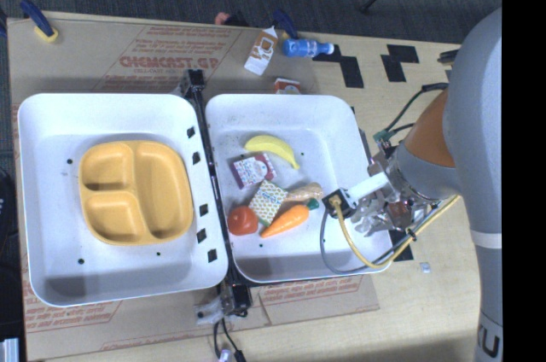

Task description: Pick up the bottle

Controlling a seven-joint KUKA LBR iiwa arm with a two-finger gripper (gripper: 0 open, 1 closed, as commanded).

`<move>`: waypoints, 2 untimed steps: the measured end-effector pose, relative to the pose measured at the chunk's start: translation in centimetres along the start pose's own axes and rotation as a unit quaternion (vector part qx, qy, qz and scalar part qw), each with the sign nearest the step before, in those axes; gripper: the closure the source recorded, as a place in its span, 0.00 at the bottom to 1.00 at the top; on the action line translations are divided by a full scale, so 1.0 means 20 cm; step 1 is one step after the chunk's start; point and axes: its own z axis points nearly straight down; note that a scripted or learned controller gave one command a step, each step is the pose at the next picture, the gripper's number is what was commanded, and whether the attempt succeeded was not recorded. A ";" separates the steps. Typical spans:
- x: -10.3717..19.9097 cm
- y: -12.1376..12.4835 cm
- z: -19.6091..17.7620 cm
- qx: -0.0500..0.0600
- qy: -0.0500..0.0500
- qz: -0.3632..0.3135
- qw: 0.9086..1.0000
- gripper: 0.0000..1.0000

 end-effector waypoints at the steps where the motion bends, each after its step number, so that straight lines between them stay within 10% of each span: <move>1: 0.00 0.00 -0.30 0.000 0.000 -0.001 1.000 1.00; 2: 0.00 0.00 0.16 0.001 -0.001 -0.001 1.000 1.00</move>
